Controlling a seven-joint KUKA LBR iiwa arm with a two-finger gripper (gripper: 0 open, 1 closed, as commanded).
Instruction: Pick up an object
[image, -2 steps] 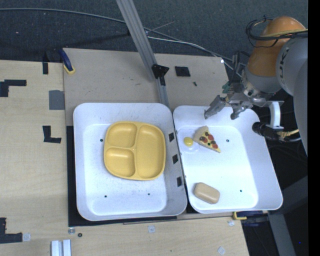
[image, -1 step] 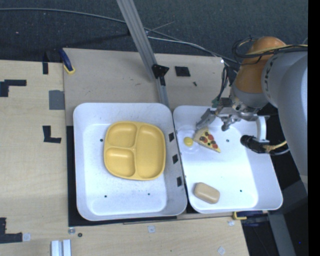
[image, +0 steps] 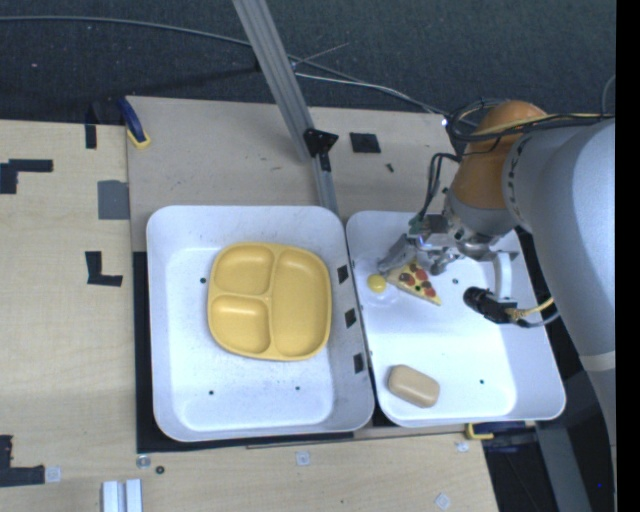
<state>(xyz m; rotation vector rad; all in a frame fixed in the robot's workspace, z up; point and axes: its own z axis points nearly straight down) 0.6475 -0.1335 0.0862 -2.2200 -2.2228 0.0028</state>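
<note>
The gripper (image: 412, 262), fingers parted and holding nothing, hangs over the pizza slice toy (image: 417, 283), which lies just below its fingertips.

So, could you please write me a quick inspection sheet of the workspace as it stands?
Surface: wooden bench bearing left bin and right bin.
Job's things: pizza-slice toy, small yellow ball, tan bread-like piece in right bin; yellow divided plate in left bin.
Clutter: nothing seen.
Grippers: gripper low over pizza-slice toy; grasp unclear.
Cables: black cable at the wrist.
Surroundings: slanted metal bar, dark floor.
</note>
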